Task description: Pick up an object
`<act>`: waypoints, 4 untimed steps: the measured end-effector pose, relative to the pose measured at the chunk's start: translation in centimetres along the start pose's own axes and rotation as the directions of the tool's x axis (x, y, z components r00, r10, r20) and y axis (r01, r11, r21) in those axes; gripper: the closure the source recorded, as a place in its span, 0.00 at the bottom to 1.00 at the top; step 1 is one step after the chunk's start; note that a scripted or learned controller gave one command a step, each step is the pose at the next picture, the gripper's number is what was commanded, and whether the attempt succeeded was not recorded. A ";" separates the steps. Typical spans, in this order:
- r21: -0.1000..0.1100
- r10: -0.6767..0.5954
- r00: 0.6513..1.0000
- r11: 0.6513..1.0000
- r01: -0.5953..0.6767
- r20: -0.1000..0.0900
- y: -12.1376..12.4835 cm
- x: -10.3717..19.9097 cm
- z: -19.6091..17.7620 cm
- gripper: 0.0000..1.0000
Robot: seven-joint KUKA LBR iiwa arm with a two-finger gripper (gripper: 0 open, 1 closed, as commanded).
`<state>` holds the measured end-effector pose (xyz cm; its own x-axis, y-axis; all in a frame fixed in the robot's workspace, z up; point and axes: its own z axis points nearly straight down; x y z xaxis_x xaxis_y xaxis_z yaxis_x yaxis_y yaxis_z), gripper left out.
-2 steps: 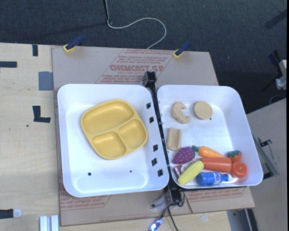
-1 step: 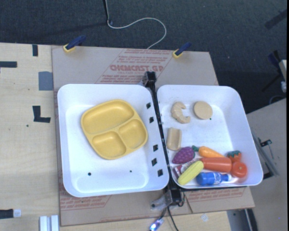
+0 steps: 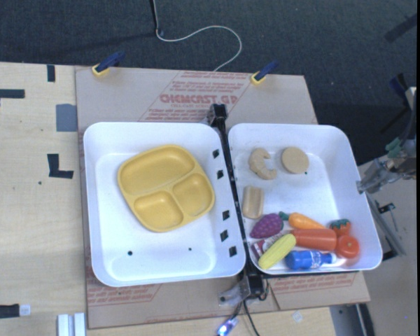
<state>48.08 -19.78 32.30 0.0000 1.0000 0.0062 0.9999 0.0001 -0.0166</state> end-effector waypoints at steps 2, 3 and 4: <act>-0.014 -0.001 1.000 1.000 0.001 0.007 3.6 -1.4 2.7 1.00; -0.014 -0.003 1.000 1.000 0.003 0.007 9.2 -2.6 7.6 1.00; -0.016 -0.001 1.000 1.000 0.002 0.008 10.7 -2.6 8.9 1.00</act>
<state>58.67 -22.36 23.22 -0.0016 1.0000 -0.0019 1.0000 0.0016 -0.0007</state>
